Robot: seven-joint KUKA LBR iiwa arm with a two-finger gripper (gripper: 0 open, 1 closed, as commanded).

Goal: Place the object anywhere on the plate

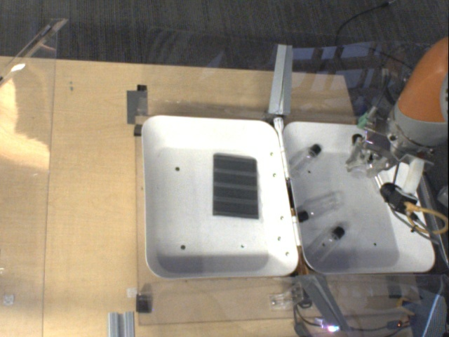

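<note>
- Claw (366, 156) hangs over my right bin (365, 258); its grip I cannot tell.
- Clear objects (324, 239) lie there, unlifted.
- Dark ribbed plate (236, 185) waits mid left bin (168, 146), reachable.

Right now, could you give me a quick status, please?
Gripper over right bin. Dark ribbed plate in left bin. Clear black-capped objects lie loose.
</note>
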